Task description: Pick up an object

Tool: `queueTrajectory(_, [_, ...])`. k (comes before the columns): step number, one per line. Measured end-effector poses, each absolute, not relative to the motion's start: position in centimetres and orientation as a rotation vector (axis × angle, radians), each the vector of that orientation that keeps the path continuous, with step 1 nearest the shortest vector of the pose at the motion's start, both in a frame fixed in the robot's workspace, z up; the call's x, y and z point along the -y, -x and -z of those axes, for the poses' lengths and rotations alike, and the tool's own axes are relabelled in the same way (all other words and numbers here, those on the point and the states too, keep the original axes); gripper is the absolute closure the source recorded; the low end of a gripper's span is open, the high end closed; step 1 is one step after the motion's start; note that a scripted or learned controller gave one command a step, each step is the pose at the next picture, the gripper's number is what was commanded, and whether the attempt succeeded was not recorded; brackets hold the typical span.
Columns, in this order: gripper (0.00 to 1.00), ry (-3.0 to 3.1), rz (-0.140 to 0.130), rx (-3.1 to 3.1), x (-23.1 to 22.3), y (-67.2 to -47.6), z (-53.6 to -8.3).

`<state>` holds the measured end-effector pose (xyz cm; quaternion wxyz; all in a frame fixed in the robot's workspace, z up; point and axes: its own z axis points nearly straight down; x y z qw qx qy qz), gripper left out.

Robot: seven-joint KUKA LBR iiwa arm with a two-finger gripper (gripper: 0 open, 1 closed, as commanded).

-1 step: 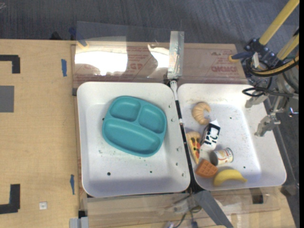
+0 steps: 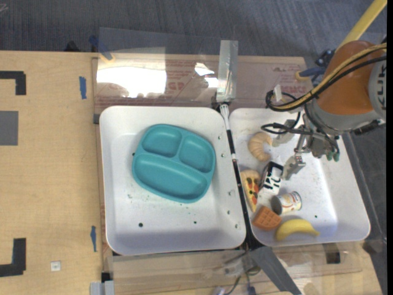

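Note:
The right bin [image 2: 344, 214] holds several small things: a tan croissant [image 2: 260, 145], a pizza slice [image 2: 250, 185], a black-and-white carton [image 2: 271, 178], a small white can [image 2: 288, 202], an orange waffle piece [image 2: 266, 217] and a yellow banana [image 2: 295, 229]. My gripper [image 2: 296, 163] hangs low over the middle of this bin, just right of the carton and above the can. Its fingers [image 2: 293, 166] point down and left with nothing visible between them.
A teal divided plate [image 2: 174, 161] lies in the left bin [image 2: 123, 220]. A clear plastic wall [image 2: 159, 78] rises behind both bins. The arm's orange band [image 2: 349, 85] and its cables reach over the right bin's far right corner.

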<state>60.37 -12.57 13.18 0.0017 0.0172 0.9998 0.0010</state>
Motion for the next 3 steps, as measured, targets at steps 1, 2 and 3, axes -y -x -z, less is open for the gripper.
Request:
queueTrajectory(1, [0.00,-0.328,0.007,-3.096,12.2,-60.2,-11.6])
queueTrajectory(2, [1.00,-0.322,0.008,-3.079,12.0,-60.6,-12.9])
queueTrajectory(3, [1.00,-0.784,-0.006,-3.033,2.5,-60.7,-19.2])
